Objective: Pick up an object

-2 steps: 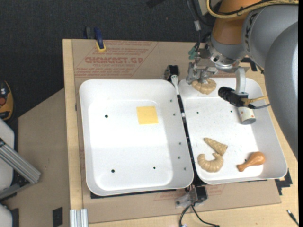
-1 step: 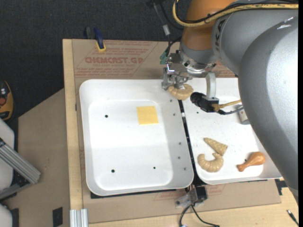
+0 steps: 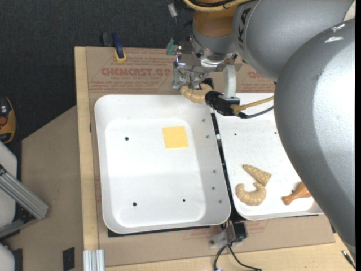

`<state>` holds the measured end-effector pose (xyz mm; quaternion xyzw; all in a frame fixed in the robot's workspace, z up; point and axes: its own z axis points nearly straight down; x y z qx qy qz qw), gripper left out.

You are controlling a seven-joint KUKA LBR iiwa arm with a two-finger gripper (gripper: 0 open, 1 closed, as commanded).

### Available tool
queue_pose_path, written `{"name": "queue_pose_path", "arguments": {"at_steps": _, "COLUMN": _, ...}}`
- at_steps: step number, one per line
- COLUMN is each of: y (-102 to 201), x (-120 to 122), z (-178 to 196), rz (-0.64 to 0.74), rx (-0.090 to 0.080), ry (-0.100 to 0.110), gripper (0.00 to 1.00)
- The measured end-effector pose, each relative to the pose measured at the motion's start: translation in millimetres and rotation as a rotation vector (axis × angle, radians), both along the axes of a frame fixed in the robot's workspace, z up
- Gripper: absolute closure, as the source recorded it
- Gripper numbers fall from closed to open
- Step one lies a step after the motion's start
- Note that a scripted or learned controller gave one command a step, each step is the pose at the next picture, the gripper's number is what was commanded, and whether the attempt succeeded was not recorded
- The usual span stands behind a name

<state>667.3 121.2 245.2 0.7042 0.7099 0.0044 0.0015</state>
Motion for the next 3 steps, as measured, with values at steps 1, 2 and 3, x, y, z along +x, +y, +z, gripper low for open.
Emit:
{"name": "queue_pose_path", "arguments": {"at_steps": 1, "y": 38.5, "x": 0.1, "z": 114.9, "rz": -0.002, "rx": 0.001, "ry": -0.007, "gripper": 1.0}}
{"name": "queue_pose_path", "arguments": {"at_steps": 2, "y": 82.5, "x": -2.8, "z": 0.3, "rz": -0.004, "rx": -0.005, "ry": 0.019, "gripper": 1.0}}
{"name": "queue_pose_path", "arguments": {"at_steps": 3, "y": 104.8, "x": -14.8, "z": 46.8, "rz": -0.005, "rx": -0.002, "ry": 0.004, "gripper": 1.0}}
